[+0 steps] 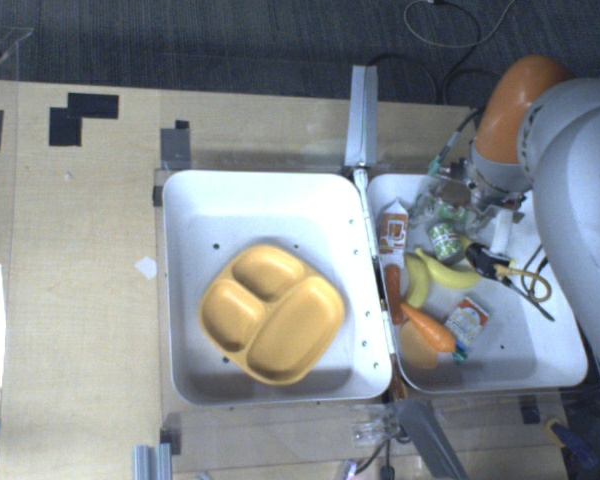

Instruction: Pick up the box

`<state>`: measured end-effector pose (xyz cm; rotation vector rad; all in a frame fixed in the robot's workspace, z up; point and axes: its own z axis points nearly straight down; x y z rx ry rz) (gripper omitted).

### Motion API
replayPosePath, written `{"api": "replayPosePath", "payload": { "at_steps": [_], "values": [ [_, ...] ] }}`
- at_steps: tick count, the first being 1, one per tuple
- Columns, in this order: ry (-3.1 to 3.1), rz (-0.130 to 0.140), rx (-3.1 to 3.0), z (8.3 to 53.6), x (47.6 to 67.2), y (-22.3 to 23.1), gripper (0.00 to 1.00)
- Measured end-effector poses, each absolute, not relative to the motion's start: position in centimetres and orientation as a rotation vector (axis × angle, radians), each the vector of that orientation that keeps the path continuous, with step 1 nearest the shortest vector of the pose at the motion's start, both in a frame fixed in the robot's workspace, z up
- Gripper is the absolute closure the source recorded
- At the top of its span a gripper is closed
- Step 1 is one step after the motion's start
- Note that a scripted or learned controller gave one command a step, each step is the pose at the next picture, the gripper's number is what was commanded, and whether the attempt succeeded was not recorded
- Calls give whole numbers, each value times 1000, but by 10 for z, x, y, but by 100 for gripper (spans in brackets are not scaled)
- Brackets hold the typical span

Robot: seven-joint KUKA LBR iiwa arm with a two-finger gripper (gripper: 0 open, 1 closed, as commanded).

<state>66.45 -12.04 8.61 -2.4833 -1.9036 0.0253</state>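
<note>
While box [467, 322] lies by carrot [427, 329], banana [438, 272] between, jaws' [450, 206] state unclear above can [443, 237]

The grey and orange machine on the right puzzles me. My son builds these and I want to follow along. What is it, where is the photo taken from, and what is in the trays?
That is a robot arm, grey with an orange band above its wrist. It reaches in from the right. Its gripper, a two-finger hand, is low over the right bin; I cannot tell whether it is holding anything.

One fixed camera looks down on the bench at a slant.

The left bin holds a yellow divided tray. The right bin holds a jumble: a banana, a carrot, a small brown carton, a small flat box and a green can. The arm is meant to pick up the box.
</note>
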Motion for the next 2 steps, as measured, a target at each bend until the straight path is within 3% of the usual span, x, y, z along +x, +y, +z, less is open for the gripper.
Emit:
{"api": "replayPosePath", "payload": {
  "at_steps": [2],
  "values": [
    [-1852,18,-2521,86,666,-96,0]
  ]
}}
